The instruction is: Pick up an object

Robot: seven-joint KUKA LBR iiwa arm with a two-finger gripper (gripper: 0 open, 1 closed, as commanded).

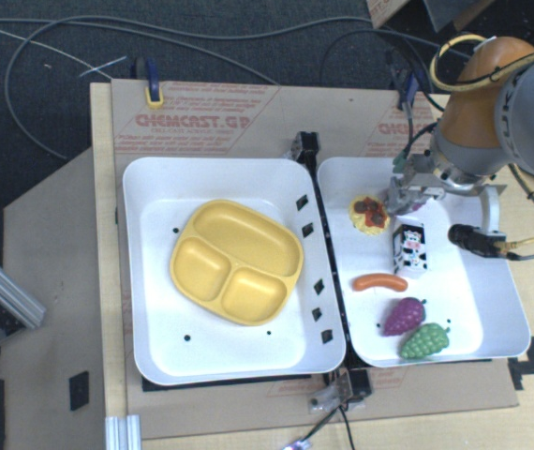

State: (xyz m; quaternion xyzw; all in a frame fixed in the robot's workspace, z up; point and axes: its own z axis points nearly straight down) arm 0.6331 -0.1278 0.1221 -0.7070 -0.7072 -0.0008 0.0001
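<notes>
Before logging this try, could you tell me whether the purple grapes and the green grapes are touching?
Touching. The camera view shows the purple grapes meeting the green grapes with no white bin floor between them.

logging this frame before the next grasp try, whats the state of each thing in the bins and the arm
yellow divided plate: upright in left bin, compartments bare
pizza toy: flat in right bin, beside the end effector
black and white toy: lying below the end effector
hot dog toy: lying flat
purple grapes: resting, touching green grapes
end effector: low over right bin, grip unclear
</notes>
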